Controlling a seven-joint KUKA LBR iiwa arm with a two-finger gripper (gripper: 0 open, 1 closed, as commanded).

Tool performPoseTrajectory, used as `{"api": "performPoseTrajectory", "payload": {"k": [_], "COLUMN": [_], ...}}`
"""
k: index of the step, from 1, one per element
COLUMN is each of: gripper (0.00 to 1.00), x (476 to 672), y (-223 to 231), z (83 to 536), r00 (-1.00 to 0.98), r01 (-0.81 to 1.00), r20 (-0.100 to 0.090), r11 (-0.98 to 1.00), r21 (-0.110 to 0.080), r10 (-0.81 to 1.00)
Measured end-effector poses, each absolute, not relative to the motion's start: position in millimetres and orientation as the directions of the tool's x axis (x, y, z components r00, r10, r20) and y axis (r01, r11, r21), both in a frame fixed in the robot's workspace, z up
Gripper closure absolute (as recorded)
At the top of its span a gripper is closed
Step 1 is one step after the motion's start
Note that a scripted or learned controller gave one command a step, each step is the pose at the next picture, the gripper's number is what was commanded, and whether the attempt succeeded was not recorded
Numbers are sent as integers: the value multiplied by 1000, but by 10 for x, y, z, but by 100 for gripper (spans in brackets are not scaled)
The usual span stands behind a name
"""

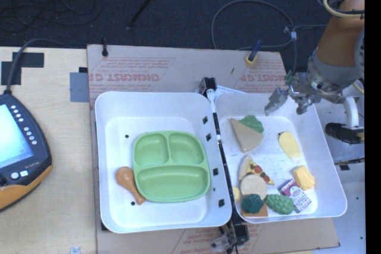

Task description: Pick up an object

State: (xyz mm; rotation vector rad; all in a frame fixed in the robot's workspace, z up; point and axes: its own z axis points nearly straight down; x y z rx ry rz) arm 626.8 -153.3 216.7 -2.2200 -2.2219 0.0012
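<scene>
Camera view looks down on the table, where two shallow white bins sit side by side on brown cardboard. The grey arm with the orange band comes in from the table's right edge, and its two-finger gripper (pixel 288 102) hangs over the far rim of the right bin (pixel 333 199), with the jaws spread apart and nothing between them. In that right bin, a tan wedge-shaped toy sandwich with green lettuce (pixel 247 132) lies near the far left corner, just below the gripper and apart from it. A pale yellow oval toy (pixel 290 144) rests toward the bin's right side. Closer to the near edge are a toy pizza slice (pixel 256 168), a round beige cracker-like piece (pixel 253 186), a dark green broccoli toy (pixel 252 204), a green leafy toy (pixel 279 204), a small purple and white packet (pixel 296 194) and a yellow ridged toy (pixel 303 176), clustered close together. The left bin (pixel 113 110) holds a light green divided plastic plate (pixel 171 165) with an orange plastic spoon (pixel 129 182) against its left side.
</scene>
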Motion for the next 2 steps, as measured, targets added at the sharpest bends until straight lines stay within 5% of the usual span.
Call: {"api": "performPoseTrajectory", "payload": {"k": [2], "gripper": [0], "x": [6428], "y": [-839], "z": [937], "r00": [-2], "r01": [1000], "r20": [2], "r11": [2], "r21": [-7], "r10": [1000]}}
